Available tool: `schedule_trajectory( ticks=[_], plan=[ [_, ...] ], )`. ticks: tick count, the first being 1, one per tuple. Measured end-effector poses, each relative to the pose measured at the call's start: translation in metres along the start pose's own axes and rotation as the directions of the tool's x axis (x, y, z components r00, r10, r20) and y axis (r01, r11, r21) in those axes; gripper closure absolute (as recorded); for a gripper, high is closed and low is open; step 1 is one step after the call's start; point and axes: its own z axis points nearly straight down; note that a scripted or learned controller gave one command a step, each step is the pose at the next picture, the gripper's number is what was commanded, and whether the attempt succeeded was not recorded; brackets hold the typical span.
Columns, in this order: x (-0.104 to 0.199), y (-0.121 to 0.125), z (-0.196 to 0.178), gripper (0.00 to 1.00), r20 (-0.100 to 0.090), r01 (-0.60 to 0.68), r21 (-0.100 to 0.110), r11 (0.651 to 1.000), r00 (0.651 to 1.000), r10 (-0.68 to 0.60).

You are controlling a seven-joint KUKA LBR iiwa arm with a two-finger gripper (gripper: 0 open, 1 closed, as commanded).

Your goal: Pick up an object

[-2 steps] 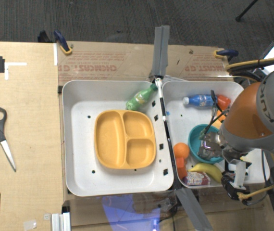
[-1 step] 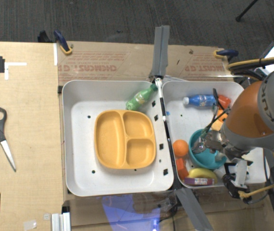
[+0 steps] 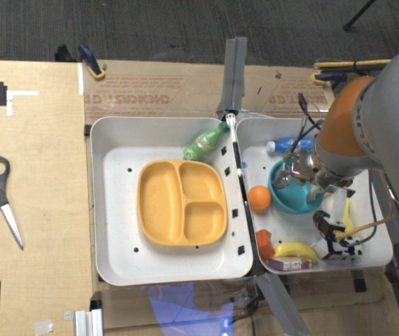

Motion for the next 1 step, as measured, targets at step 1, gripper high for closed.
schedule_trajectory(
  ticks=[1],
  plan=[
    [0.0116,0.0219,0.0003,0.0,-0.002,-0.201,0.002,0.98,0.98,0.201]
  ],
)
